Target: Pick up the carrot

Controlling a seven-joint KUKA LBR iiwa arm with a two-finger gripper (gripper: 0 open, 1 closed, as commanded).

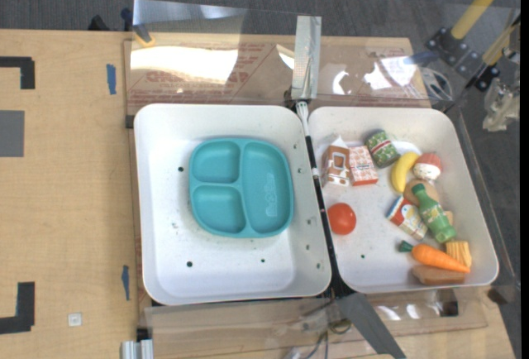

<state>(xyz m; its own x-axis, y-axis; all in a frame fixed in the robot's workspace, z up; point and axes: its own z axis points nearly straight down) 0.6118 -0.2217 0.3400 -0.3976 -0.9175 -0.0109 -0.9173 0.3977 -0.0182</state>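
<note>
At frame center-left we see the left bin point(157, 208) holding a teal divided plate point(242, 187). In the right bin point(471, 184) lie a red tomato point(342, 218), two small cartons point(349, 165), a banana point(402, 170) and a green bottle point(433, 214). The carrot point(438, 257) rests at lower right, near the bin's front corner.

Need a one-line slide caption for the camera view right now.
Carrot lies near the right bin's front edge among toy foods; teal divided plate sits in the left bin.
</note>
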